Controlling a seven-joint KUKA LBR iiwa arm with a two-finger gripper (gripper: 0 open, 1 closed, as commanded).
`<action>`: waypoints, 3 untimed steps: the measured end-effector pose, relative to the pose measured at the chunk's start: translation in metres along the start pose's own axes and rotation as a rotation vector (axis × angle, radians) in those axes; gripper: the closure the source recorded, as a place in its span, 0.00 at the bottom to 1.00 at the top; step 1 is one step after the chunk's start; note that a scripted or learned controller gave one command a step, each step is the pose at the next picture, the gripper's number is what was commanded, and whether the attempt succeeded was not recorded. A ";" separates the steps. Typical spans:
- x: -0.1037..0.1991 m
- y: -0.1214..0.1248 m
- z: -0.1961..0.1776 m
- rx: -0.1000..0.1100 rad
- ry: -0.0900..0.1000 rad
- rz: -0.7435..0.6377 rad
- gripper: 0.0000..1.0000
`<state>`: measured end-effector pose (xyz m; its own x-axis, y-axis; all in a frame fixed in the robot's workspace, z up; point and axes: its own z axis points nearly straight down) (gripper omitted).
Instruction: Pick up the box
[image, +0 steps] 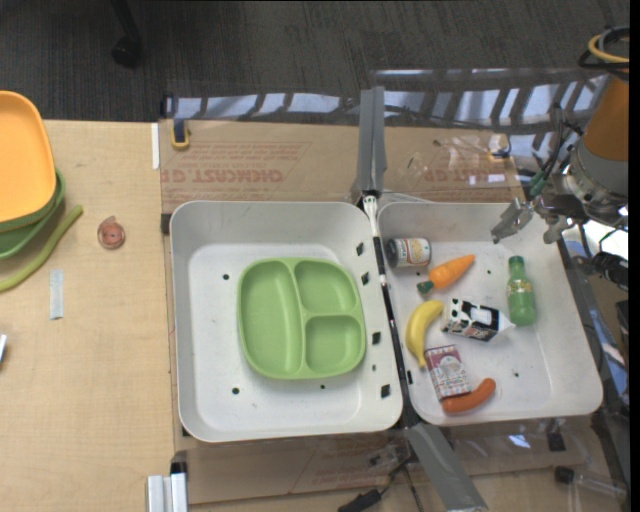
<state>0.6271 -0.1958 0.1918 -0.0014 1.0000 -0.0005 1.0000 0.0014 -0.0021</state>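
While the tabletop (90, 400) stretches pale and wooden across the left, the two white bins sit side by side on brown cardboard toward the right. The left bin (200, 400) carries a green divided plate (301, 318) with three compartments, lying flat near its middle. The right bin (560, 390) holds the jumble of small things.

At the far right edge the arm (608, 130) comes in, its orange band partly cut off by the frame, and the claw (530, 215) hangs over the far right corner of the right bin. Its fingers (505, 222) look spread a fair way apart with nothing between them, though the metal parts blur into the bin's rim there.

At the far left, stacked orange and green plates (22, 190) run off the edge. A yellow banana (421, 330) curves along the left side of the right bin. Near it, toward the front, lies the box (448, 371), small and reddish, flat on the bin floor, its print too small to read; a red sausage-shaped piece (470, 397) touches its near right corner. A black-and-white carton (471, 319) lies tilted just right of the banana. A green bottle (520, 291) lies beside that. An orange carrot (450, 270) and a small can (408, 251) sit farther back. A small pinkish disc (111, 234) rests alone on the tabletop.
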 end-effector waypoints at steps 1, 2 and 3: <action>0.041 -0.096 0.004 0.000 0.000 -0.115 0.00; 0.095 -0.129 0.067 -0.010 -0.003 -0.293 0.00; 0.093 -0.146 0.094 -0.013 -0.004 -0.267 0.00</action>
<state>0.4810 -0.1030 0.0985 -0.2653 0.9641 -0.0052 0.9641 0.2654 0.0101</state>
